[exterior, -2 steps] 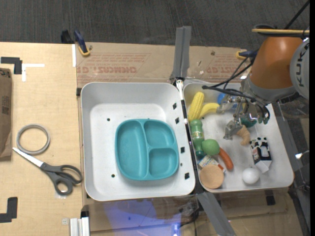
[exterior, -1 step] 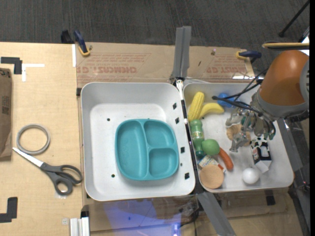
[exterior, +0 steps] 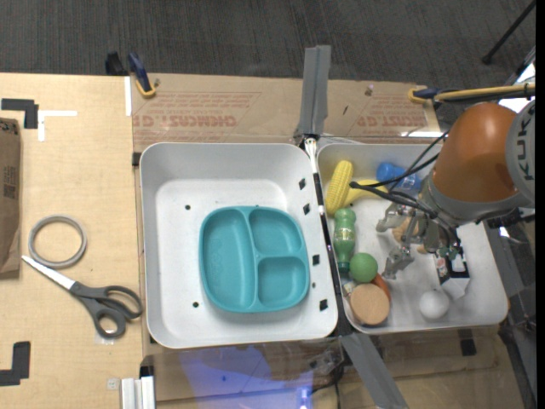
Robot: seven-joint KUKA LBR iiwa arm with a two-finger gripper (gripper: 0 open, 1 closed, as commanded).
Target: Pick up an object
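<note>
My gripper (exterior: 421,265) hangs over the middle of the right bin (exterior: 487,313), below the arm's orange band. It is open, and bare bin floor shows between its fingers (exterior: 395,262). Left of it lie a yellow corn cob (exterior: 339,184), a green bottle (exterior: 344,233) and a green ball (exterior: 364,267). A tan round piece (exterior: 370,305) sits at the bin's front left. A white ball (exterior: 433,304) rests just in front of the gripper, apart from it. A blue object (exterior: 391,174) lies at the back, partly hidden by cables.
The left bin (exterior: 162,228) holds a teal divided plate (exterior: 255,258). On the wooden bench to the left lie scissors (exterior: 89,295) and a tape ring (exterior: 57,241). A grey divider strip (exterior: 316,83) runs back between the bins.
</note>
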